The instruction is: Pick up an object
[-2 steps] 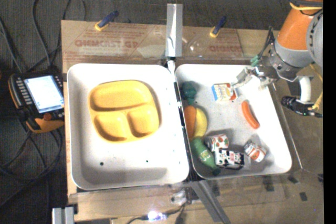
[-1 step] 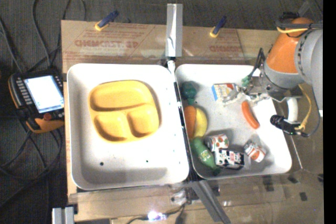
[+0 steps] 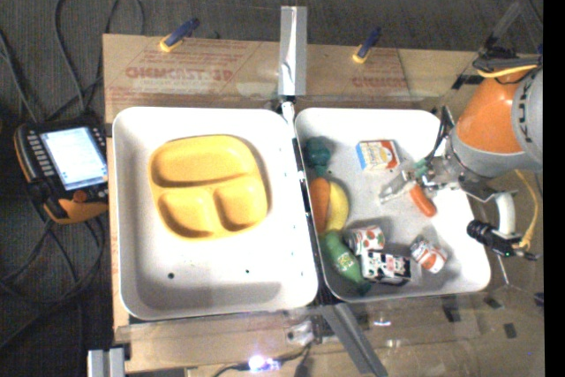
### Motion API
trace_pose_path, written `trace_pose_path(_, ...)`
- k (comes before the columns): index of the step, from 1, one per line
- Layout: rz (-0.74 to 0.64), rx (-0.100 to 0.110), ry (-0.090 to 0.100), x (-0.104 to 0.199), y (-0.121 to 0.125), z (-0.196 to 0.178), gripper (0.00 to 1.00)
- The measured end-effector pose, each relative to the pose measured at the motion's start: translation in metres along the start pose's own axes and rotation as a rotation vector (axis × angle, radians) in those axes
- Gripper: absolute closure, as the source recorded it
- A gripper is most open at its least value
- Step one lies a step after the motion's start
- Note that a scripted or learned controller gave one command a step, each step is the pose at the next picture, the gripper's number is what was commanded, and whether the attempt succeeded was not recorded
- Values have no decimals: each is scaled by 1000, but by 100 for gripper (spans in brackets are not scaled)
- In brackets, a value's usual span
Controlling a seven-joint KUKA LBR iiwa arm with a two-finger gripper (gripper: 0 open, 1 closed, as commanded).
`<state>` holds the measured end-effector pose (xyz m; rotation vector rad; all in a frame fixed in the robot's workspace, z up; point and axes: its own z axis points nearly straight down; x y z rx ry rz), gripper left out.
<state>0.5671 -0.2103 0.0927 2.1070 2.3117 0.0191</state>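
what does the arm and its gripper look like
The arm is grey with a broad rounded orange band above the wrist. The gripper is a small metallic silver piece with thin pale fingers. A black fitting and a looped yellowish cable sit beside the arm.

Two bins (image 3: 128, 278), one yellow tray (image 3: 210, 185), four small cartons (image 3: 380, 155), two carrots (image 3: 320, 200), one banana (image 3: 338, 204), two green vegetables (image 3: 318, 154).

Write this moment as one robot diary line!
arm: over right bin | claw: beside orange sausage-shaped toy | lifted: nothing seen | yellow tray: left bin
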Motion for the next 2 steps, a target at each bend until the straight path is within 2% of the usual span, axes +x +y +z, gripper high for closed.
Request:
trace_pose_path(1,0,1,-3,-1,0,-8,100)
trace_pose_path(2,2,19,1,38,37,-110,100)
